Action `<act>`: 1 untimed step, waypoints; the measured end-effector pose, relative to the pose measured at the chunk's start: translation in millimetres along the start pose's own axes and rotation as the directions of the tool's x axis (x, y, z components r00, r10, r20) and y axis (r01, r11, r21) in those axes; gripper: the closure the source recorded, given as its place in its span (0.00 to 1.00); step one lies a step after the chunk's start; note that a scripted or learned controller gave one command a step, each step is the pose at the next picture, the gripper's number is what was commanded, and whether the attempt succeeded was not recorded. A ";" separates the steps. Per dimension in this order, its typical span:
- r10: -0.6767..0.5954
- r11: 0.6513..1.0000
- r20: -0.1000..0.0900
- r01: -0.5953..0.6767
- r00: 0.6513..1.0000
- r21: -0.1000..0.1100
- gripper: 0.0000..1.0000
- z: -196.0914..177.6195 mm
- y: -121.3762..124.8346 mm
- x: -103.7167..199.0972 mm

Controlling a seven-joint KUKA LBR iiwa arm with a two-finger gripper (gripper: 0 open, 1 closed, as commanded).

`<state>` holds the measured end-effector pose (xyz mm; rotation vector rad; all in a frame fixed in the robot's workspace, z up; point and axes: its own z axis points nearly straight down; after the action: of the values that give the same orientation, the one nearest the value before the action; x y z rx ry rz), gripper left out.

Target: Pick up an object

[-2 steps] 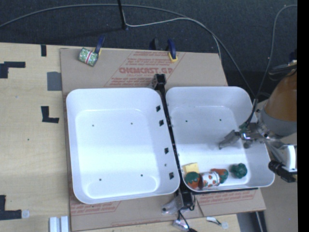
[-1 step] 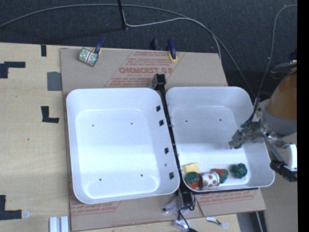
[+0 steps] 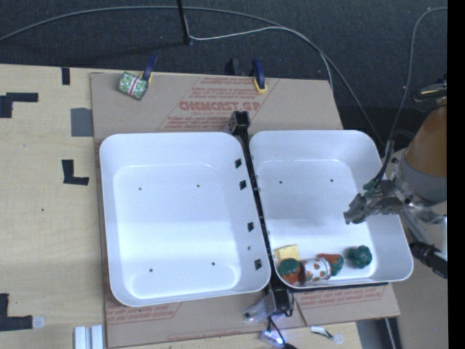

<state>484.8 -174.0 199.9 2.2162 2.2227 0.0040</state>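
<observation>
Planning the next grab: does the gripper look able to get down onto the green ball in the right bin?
Probably yes. The green ball lies uncovered near the right bin's front wall, just below the gripper, slightly apart from the red-and-white object. The wall may crowd one finger.

You've got four small objects, all bunched along the near edge of the right bin [image 3: 320, 147]. Leftmost is a yellow block [image 3: 288, 251], lying flat, close to the bin's near-left corner. Touching it on the near side is a round green and orange-red piece [image 3: 290, 270]. Right next to that lies a white and red can-like item [image 3: 320, 268], on its side, with an orange-red and green end pointing right. A dark green lump [image 3: 359, 256] sits slightly apart, furthest right, near the bin wall.
</observation>
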 end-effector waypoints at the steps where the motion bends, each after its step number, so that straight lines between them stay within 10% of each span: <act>1: -0.004 1.000 -0.002 0.004 1.000 0.006 1.00 17.4 -1.0 79.1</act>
<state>483.7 -95.0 182.5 2.2155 2.2312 -0.0002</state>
